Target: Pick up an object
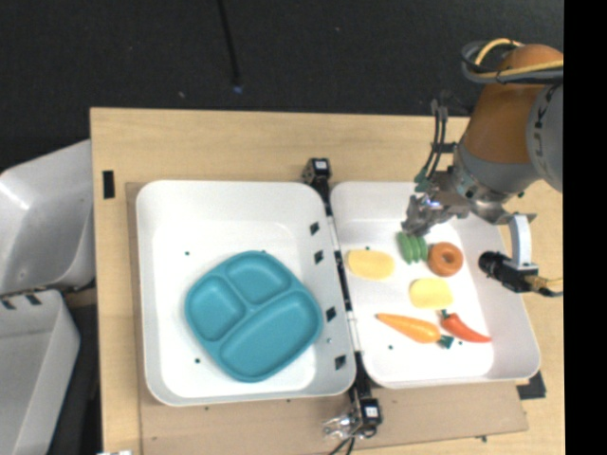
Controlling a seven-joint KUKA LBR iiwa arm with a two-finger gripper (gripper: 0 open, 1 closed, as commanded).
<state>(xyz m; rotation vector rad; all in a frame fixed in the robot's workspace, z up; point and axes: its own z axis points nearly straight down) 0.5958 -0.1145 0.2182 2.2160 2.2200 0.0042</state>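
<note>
My gripper point(418, 222) hangs over the upper middle of the right bin point(507, 349), coming down from the grey and orange arm at the right. Directly below its tip lies a small green object point(413, 247), touching or nearly touching it. An orange ring-shaped piece point(446, 259) sits just right of the green one. Two yellow pieces lie nearby, one point(371, 264) to the left and one point(431, 294) lower down. A carrot point(410, 327) and a red pepper point(464, 328) rest near the bin's front.
The left bin point(161, 207) holds a teal divided plate point(251, 315). A ridge with black clips point(334, 282) separates the two bins. A black fitting on a white bracket point(507, 265) sits at the right bin's right wall.
</note>
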